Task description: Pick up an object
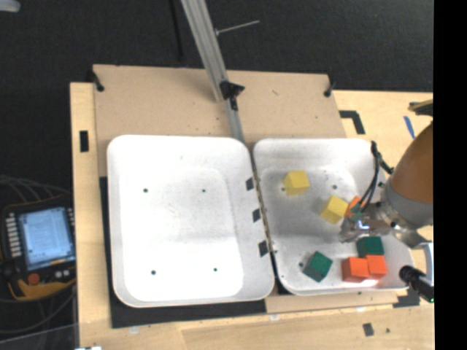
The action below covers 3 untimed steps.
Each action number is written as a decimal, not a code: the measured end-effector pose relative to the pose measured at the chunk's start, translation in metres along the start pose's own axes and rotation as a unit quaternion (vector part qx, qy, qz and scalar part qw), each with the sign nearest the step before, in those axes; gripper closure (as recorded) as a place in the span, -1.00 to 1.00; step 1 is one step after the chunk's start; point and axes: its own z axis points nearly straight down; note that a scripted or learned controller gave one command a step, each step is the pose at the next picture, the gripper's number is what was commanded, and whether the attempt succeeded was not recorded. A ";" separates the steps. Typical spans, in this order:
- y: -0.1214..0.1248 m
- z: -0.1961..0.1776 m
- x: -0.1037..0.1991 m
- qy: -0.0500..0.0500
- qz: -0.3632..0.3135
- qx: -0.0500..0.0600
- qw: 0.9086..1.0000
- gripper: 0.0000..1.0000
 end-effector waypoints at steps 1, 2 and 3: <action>0.009 -0.057 0.007 0.000 -0.005 -0.001 1.000 1.00; 0.011 -0.109 0.005 0.000 -0.005 0.000 1.000 1.00; 0.030 -0.095 0.049 0.001 -0.005 0.004 1.000 1.00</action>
